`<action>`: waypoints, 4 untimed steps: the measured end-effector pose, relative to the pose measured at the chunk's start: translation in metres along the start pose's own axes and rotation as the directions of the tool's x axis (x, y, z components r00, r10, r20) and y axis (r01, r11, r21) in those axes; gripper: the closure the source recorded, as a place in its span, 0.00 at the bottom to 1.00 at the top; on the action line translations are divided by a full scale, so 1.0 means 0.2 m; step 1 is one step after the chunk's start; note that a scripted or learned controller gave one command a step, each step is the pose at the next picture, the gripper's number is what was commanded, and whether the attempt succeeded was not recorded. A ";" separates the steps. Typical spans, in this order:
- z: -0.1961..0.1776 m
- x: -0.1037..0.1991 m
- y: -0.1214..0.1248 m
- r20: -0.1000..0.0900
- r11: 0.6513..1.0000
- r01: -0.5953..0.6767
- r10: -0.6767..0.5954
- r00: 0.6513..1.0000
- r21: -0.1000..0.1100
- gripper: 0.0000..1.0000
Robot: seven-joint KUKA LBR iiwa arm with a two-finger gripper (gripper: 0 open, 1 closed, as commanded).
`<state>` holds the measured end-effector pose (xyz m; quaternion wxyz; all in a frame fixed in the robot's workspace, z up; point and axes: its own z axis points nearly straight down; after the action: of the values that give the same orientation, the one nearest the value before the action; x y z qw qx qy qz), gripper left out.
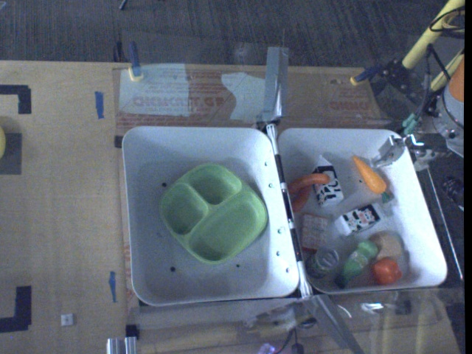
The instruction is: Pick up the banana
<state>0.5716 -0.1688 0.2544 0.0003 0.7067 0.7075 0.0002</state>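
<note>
My gripper [391,150] hovers over the upper right corner of the right bin [431,231], at the end of the arm that comes in from the right edge. Just below and left of it lies an orange tapered item [369,174] on the bin floor. Further left in that bin a curved red-orange piece [306,184] rests by the dividing wall. I cannot make out a clearly yellow banana shape among the items in this bin.
The right bin also holds two black-and-white cartons [329,186] [360,218], a can [323,260], a green bottle [356,262], a red tomato [386,271] and a tan packet [315,229]. A green divided plate [214,212] sits in the left bin [147,271]. Something yellow [2,143] peeks in at the far left edge.
</note>
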 end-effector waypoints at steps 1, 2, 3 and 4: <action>0.35 0.44 -0.09 0.000 0.907 -0.422 0.422 0.907 0.005 0.00; 0.70 0.23 -0.18 0.000 0.973 -0.229 0.229 0.973 -0.022 0.00; 0.73 0.28 -0.33 -0.028 0.733 -0.677 0.677 0.736 -0.065 0.00; 0.17 0.02 -0.46 0.003 0.373 -0.928 0.928 0.373 0.002 0.00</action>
<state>0.4794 -0.1643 0.2198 -0.0005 0.9817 0.1903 -0.0012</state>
